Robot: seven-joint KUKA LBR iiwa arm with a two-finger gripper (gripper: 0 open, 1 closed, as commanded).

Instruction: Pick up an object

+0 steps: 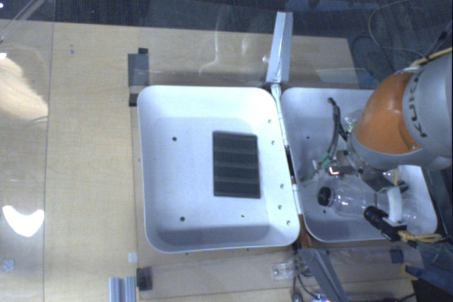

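Gripper, low in the right bin near its left wall, under the grey arm with its orange band; whether it is apart or together cannot be told at this angle. A clear bottle with a dark cap lies on its side on the floor of the same bin, just beside the gripper toward the near rim. A black ribbed slab lies flat in the middle of the left bin, well apart from the gripper; both bins rest on a pale bench.
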